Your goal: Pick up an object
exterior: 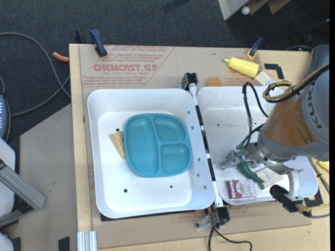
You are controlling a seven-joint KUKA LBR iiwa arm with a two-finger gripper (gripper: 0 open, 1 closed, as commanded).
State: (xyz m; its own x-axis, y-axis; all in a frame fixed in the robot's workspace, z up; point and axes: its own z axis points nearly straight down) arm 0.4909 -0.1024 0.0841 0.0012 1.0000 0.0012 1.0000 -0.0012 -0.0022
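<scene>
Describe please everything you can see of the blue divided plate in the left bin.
The blue divided plate is teal, looks like smooth plastic, and has rounded corners with three compartments: one long on its left, two smaller on its right. It lies flat, face up, near the middle of the left bin, slightly turned. A tan cracker-like piece sticks out at its left edge.

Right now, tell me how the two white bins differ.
The left bin holds a teal divided plate with a tan cracker-like piece at its left edge; the right bin holds a small printed packet near its front. The arm reaches over the right bin, with the end effector low inside it, while the left bin has no arm above it. Both are shallow, white and set side by side.
</scene>
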